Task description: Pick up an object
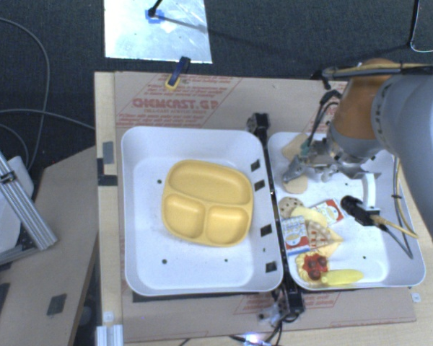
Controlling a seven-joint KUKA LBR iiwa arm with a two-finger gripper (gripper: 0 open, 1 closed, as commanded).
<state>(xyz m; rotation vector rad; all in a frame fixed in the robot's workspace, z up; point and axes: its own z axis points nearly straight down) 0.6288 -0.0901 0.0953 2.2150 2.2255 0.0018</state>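
**Bench seen from above.** The grey arm with an orange band point(411, 114) enters from three o'clock. Its two-finger gripper point(296, 171) hangs low at ten o'clock in the right shallow white bin point(400, 265); whether it is wide or narrow cannot be told. A pale tan round disc point(296, 186) lies just beside it at six o'clock. Toward the bin's seven o'clock lie a brown-speckled cookie point(287, 207), a white red-printed card point(294, 235), a yellow waffle piece point(319, 231), a red lumpy berry point(315, 264) and a yellow banana-shaped piece point(344, 277). The left shallow white bin point(144, 143) holds a yellow three-compartment plastic plate point(208, 202) at its centre.
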